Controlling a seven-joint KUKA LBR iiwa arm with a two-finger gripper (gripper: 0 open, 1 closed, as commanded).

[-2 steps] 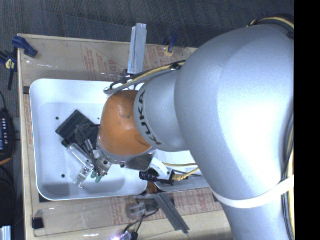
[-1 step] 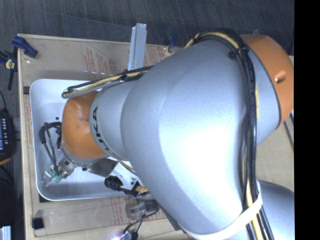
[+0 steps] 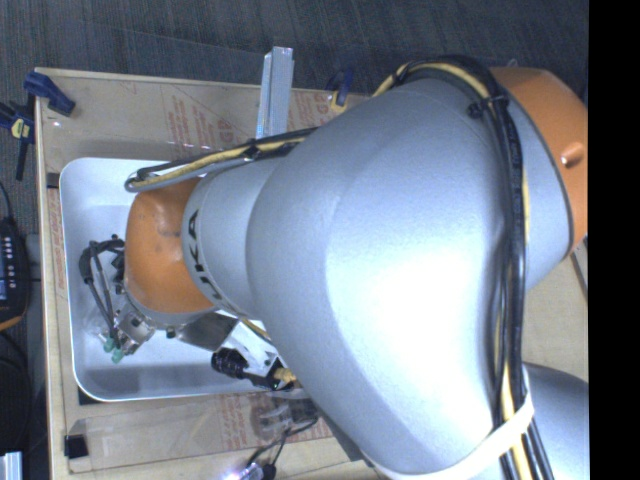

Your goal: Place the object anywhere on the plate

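My grey arm [image 3: 400,268] spreads across most of the view, its orange band [image 3: 160,253] over the left white bin [image 3: 78,200]. The gripper [image 3: 115,343] hangs at the end of the wrist, low over the bin floor near its front left corner, with small green parts at its tip. Black cables [image 3: 95,263] loop beside the wrist. The arm's bulk hides most of the left bin's floor and everything to its right, so whatever lies under it is out of sight.
The bin sits on a wooden bench [image 3: 170,108]. A blue clamp [image 3: 48,90] grips the bench's far left corner, and a metal upright [image 3: 276,88] stands at the back edge. A black device [image 3: 8,263] lies off the bench's left side.
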